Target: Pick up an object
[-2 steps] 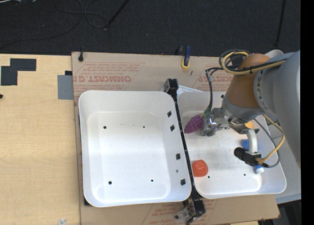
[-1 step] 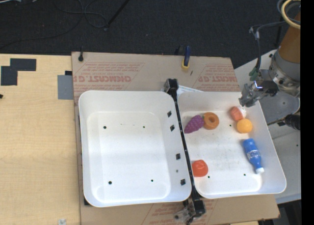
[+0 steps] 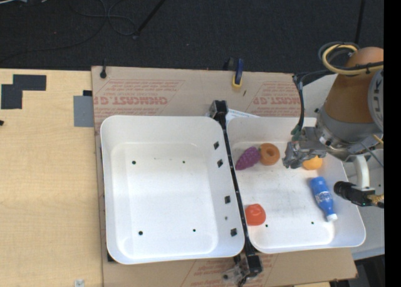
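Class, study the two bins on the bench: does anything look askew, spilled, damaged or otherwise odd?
Nothing looks spilled or broken. The blue bottle lies on its side in the right bin, which is normal for loose items. The purple object, orange ring and red object rest apart. The hand sits beside a yellow object.

Red print on the cardboard sheet (image 3: 160, 94) behind the two bins, upside down, repeated twice along its far edge; letters too blurred to read with confidence. Nothing legible on the blue bottle (image 3: 322, 197) near the gripper
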{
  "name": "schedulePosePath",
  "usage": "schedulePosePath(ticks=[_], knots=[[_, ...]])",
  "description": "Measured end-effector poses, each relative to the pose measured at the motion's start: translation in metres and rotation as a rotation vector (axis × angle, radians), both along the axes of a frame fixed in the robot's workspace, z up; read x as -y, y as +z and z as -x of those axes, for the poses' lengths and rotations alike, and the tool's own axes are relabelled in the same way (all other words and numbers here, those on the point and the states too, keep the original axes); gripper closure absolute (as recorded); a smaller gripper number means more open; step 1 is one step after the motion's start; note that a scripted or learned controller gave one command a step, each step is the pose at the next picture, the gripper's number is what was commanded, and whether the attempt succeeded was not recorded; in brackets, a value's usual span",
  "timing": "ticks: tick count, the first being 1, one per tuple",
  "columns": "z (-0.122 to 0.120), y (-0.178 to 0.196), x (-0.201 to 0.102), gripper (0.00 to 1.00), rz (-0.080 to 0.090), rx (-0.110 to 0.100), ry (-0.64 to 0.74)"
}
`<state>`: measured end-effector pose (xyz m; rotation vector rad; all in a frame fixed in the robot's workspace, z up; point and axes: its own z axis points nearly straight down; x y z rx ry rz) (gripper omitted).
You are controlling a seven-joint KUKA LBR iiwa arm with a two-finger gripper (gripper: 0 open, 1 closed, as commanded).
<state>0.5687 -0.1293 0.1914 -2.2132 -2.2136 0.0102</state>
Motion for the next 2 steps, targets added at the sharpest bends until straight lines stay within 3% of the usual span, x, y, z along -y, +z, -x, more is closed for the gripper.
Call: schedulePosePath(ticks=[1,2], knots=[[-0.052,0.164,0.041,1.0,0.011,0.031,0.002],[-0.077,0.222,0.028,1.0,0.005,0.019,0.002]])
